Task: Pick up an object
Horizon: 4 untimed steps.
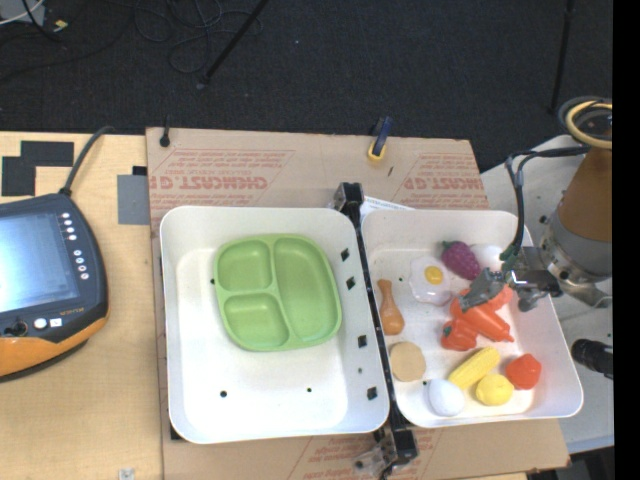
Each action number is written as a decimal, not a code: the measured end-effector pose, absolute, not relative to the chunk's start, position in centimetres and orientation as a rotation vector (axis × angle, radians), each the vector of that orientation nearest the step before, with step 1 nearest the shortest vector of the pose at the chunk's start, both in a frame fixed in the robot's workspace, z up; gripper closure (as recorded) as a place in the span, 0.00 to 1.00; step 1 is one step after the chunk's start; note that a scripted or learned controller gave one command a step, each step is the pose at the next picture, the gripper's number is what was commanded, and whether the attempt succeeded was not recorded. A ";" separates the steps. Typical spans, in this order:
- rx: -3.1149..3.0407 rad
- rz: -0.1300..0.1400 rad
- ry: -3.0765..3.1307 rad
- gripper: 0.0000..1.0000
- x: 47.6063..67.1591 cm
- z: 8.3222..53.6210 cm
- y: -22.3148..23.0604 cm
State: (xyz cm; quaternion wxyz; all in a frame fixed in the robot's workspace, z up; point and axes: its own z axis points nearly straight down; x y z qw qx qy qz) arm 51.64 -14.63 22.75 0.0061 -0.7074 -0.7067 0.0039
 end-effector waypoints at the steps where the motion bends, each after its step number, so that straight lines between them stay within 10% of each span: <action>1: -2.218 0.003 -2.219 0.00 51.9 23.3 -14.7; 4: -2.215 0.003 -2.221 0.00 50.7 8.6 -14.5</action>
